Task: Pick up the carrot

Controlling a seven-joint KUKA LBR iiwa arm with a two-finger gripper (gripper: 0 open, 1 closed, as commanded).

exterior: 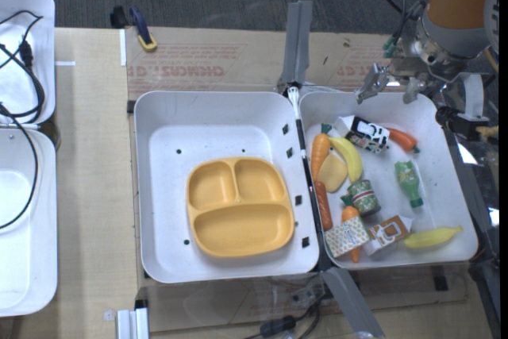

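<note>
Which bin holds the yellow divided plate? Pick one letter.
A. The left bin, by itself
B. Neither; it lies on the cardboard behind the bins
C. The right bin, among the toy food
A: the yellow divided plate lies alone on the floor of the left bin, while the carrot and the rest of the toy food sit in the right bin.

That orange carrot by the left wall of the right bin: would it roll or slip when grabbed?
The carrot looks rounded and tapered, so it may roll or squirt sideways if pinched off-centre. Its smooth, toy-like surface suggests it is stiff, light and somewhat slippery. It lies against the bin wall and a banana, which probably hinder rolling.
</note>
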